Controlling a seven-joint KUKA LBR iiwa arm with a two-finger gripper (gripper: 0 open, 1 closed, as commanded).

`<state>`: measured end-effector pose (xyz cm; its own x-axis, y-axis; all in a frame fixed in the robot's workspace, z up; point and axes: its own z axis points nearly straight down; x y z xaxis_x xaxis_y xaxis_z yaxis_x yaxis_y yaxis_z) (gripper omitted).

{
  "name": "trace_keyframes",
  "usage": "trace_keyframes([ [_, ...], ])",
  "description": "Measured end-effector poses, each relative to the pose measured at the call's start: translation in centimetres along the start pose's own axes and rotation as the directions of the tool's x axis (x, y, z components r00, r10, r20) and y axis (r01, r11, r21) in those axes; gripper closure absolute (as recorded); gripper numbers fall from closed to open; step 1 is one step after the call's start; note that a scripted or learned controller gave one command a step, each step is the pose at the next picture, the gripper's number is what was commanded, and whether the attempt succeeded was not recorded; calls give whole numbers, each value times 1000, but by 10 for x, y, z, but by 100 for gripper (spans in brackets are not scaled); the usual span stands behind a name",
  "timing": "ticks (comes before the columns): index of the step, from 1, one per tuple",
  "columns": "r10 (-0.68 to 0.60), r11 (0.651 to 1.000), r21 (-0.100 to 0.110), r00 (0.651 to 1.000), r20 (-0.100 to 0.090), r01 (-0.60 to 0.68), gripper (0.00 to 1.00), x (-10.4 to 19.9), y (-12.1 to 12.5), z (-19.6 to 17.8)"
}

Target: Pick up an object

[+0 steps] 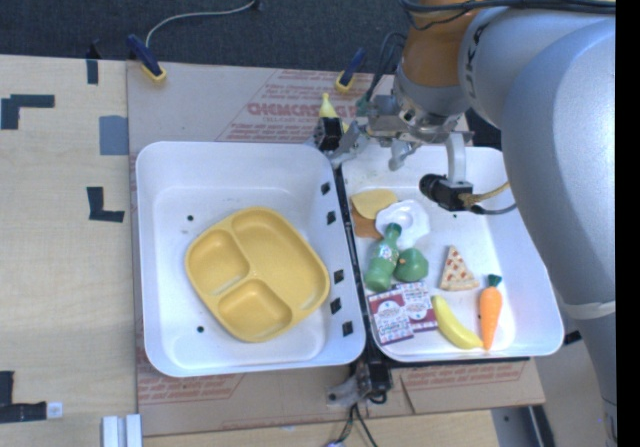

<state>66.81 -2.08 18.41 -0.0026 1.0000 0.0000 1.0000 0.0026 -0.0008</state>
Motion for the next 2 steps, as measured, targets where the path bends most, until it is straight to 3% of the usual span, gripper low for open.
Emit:
trace_keyframes([
  [1,3,1000,0,1000,2,-3,0,-68,0,0],
  [2,3,1000,-2,1000,3,-3,0,-135,-13,96],
])
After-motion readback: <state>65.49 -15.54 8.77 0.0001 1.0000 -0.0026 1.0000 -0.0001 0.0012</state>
